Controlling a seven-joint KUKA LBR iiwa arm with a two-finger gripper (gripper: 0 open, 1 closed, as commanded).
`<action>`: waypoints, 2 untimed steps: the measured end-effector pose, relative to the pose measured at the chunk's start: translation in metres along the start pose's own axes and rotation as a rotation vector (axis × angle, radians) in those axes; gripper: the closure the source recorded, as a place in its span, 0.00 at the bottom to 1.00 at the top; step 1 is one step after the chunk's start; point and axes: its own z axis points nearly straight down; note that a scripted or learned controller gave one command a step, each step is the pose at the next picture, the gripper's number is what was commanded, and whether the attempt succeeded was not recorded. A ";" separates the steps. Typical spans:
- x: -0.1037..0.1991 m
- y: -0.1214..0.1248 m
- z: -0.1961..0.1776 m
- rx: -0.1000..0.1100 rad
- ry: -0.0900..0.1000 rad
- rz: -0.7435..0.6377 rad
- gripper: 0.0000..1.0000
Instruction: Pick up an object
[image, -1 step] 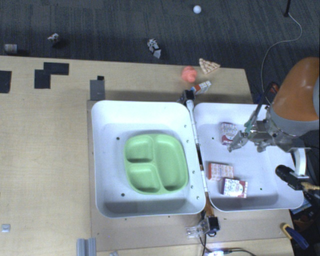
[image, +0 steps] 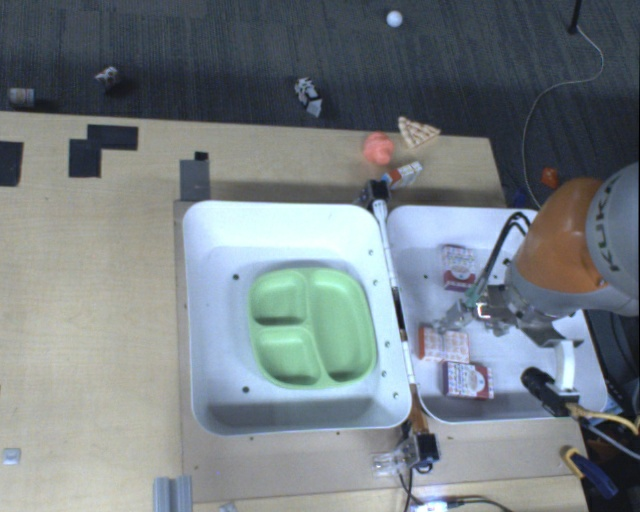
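Observation:
The right bin (image: 420, 240) holds three small red-and-white packets. One packet (image: 459, 262) lies toward the back, one (image: 444, 345) in the middle and one (image: 467, 380) near the front wall. My gripper (image: 462, 312) hangs low over the middle of this bin, just above and behind the middle packet, under the grey wrist and its orange band (image: 560, 250). No packet shows between its fingers. In the left bin (image: 210, 300) a light green divided plate (image: 310, 325) lies flat.
Behind the bins on the bench lie a pink ball (image: 378, 148), a wedge-shaped toy (image: 418, 131) and a small tube (image: 400, 176). Black patches (image: 100, 145) mark the bench's far left. The wall between the bins (image: 392, 300) stands close to my gripper's left.

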 end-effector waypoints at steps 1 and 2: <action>0.002 0.002 -0.011 -0.003 0.003 -0.002 1.00; 0.002 0.002 -0.011 -0.003 0.003 -0.003 0.00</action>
